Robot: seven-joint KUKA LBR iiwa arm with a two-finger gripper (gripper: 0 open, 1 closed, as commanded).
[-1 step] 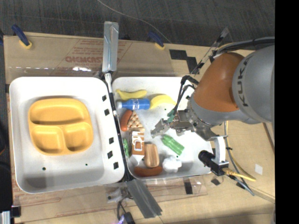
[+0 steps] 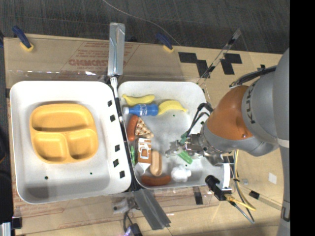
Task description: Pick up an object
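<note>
A: Gripper (image 2: 183, 150) low in the right bin (image 2: 197, 90), over a green piece (image 2: 186, 157). Grip state: can't tell. Drop straight, close square on it.
B: Count?
A: Two bins, one yellow tray (image 2: 63, 132) in the left bin (image 2: 19, 97); two bananas (image 2: 139, 100), one bottle (image 2: 143, 110).

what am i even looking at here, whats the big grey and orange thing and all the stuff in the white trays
One camera looks down at a slant on a bench. The grey and orange thing is a robot arm reaching in from the picture's right; its gripper is low in the right bin, among toy food: a yellow banana, a blue bottle, a hot dog, a sausage. A small green piece lies by the gripper; I can't tell whether anything is held. The left bin holds a yellow divided tray.
</note>
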